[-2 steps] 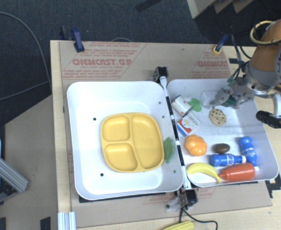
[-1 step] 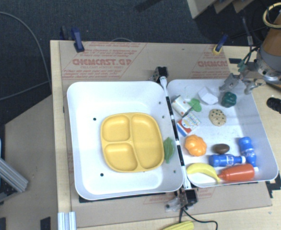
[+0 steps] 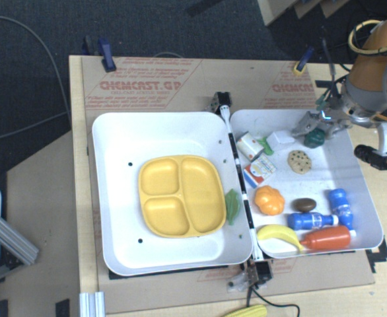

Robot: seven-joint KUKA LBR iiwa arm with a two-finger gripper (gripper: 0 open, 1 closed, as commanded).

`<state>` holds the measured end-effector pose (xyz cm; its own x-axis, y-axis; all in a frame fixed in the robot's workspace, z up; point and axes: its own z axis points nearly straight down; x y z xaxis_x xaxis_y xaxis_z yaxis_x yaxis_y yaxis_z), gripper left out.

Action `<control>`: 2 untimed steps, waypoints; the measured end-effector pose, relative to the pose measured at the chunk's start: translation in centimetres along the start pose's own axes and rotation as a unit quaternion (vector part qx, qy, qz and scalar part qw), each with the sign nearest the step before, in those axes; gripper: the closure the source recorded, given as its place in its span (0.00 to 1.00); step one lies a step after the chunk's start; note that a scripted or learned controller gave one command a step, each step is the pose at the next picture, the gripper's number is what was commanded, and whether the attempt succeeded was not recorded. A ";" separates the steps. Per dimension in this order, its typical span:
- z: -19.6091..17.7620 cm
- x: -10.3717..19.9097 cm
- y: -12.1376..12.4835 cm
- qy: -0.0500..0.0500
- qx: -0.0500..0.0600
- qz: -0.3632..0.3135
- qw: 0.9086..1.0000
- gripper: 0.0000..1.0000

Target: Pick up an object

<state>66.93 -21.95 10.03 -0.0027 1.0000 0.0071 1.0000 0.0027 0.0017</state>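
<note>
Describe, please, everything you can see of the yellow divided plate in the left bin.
The yellow divided plate looks like smooth moulded plastic, roughly square with rounded corners and a raised rim. Ridges split it into three compartments: two on its left side, one long one on its right. It lies flat, right way up, slightly rotated, near the middle of the left white bin. A small green leaf-like piece lies against its right edge.

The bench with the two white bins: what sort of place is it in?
Probably a robotics lab or test cell. A robot arm reaches over the right bin of toy food such as a banana and a cookie; the board under the bins is clamped to the bench, with cables on dark carpet.
</note>
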 end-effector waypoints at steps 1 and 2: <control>-0.7 -0.2 -0.1 -0.004 -0.001 0.000 1.000 1.00; -3.8 4.9 -5.1 -0.003 0.001 0.001 1.000 1.00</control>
<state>61.84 -17.07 13.83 -0.0012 1.0000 0.0010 1.0000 0.0012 0.0004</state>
